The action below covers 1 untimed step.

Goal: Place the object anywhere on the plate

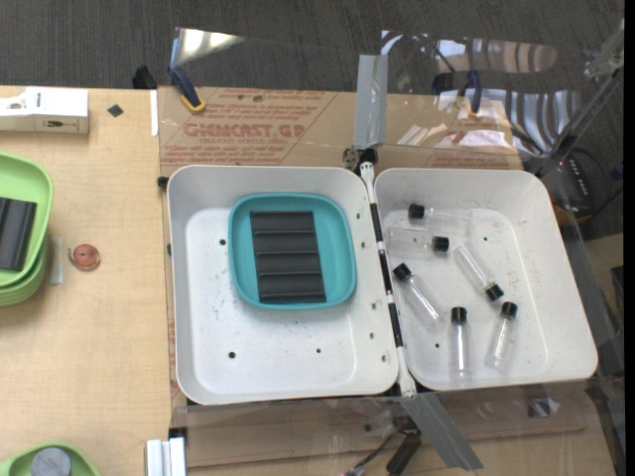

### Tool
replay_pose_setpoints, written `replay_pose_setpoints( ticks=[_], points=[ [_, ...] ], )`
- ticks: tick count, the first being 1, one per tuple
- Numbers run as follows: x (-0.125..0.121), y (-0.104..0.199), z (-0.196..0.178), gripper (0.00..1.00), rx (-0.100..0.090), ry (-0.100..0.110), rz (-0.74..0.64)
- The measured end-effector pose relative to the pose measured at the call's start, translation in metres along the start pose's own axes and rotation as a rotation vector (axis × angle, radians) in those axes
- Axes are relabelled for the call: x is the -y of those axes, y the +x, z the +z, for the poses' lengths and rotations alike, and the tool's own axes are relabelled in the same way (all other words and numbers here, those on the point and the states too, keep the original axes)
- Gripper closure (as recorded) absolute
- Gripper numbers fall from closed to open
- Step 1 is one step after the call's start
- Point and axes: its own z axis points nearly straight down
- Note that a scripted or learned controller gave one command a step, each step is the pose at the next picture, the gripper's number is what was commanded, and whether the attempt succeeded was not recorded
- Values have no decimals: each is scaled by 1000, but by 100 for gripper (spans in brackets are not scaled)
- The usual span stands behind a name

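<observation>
The blue-green plate sits in my left bin, with a dark bumpy pad on it. Six little see-through tubes with black caps lie spread out in my right bin, apart from the plate. I cannot tell how my pincer is.

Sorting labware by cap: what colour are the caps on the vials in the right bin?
Black caps on the clear vials, seen best in the camera view.
</observation>
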Motion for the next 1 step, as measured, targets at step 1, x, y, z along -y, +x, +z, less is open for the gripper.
replay_pose_setpoints(
  ticks=[1],
  points=[
    [-3,3,-1,0,-1,-1,71]
  ],
)
